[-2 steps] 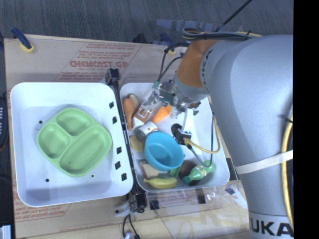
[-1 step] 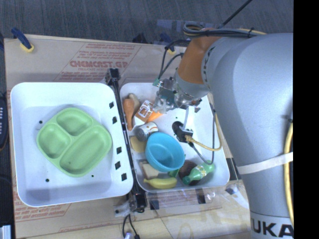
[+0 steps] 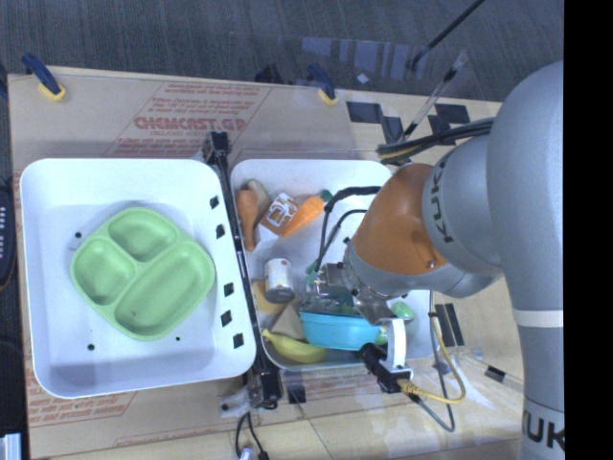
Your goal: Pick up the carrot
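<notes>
My gripper (image 3: 330,290) hangs low over the right bin (image 3: 369,172), wrist bulk covering it, so I cannot tell its state. The carrot (image 3: 305,215) lies up and slightly left of it, apart, beside a small box (image 3: 279,212). A blue bowl (image 3: 340,331) sits just below the gripper, a banana (image 3: 293,349) lower-left, and a green divided plate (image 3: 144,272) rests far left in the other bin (image 3: 43,286).

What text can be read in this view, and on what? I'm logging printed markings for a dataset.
"CHEMCAST GP": red print on the brown protective sheet behind the left bin. The smaller red lines around it are too blurred to read.
"KU": the start of dark lettering on the arm's grey casing, partly cut off.
The small carton by the carrot bears a label too small to read.
</notes>
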`<control>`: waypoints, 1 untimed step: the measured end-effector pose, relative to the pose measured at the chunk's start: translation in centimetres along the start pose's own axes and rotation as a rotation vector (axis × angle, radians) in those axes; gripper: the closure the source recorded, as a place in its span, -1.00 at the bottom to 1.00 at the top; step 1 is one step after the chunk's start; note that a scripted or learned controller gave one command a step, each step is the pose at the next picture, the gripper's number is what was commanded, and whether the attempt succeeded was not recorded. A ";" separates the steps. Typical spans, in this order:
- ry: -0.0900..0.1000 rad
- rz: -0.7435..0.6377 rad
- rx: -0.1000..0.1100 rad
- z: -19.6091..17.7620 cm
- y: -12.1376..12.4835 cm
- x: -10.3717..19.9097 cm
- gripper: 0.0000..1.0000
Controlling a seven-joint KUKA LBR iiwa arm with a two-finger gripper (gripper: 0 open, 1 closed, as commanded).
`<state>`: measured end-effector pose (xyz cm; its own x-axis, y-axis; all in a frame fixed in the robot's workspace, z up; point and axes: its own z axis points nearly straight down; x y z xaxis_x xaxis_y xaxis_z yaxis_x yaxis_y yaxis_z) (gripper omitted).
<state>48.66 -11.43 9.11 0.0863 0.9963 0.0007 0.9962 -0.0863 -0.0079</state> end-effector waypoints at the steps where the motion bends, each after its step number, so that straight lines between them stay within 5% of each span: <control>1: -0.006 -0.283 -0.009 -15.2 4.6 -0.7 1.00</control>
<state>53.30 -12.54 24.24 -0.1949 0.9808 -0.0039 0.9808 0.1949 0.0004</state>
